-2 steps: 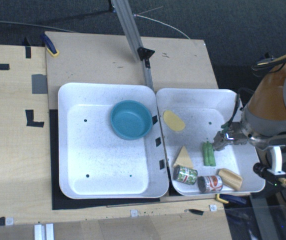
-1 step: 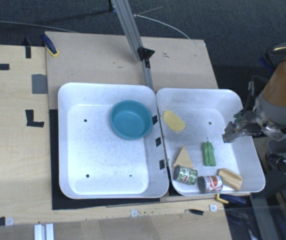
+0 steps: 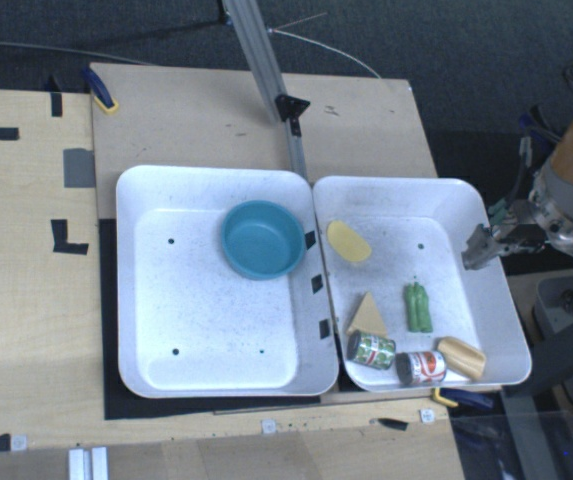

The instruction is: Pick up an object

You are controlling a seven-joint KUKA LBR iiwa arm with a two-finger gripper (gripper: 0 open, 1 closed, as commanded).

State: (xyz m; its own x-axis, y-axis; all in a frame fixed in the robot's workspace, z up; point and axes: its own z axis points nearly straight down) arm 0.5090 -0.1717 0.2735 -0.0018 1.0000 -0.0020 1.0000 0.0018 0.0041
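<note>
Sitting in the left bin [image 3: 146, 298] is a blue bowl [image 3: 262, 239]; the fingers' [image 3: 478, 246] state I cannot tell.

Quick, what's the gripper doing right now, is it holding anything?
Gripper: at the right bin's right rim, nothing seen held; open or shut cannot be told.

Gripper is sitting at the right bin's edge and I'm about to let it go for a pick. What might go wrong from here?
1. The gripper hangs right at the right bin's rim, so a descent may clip that wall.
2. The green can, red can and tan block crowd the near corner; a grab there may knock neighbours.
3. The cans lie on their sides and may roll.
</note>
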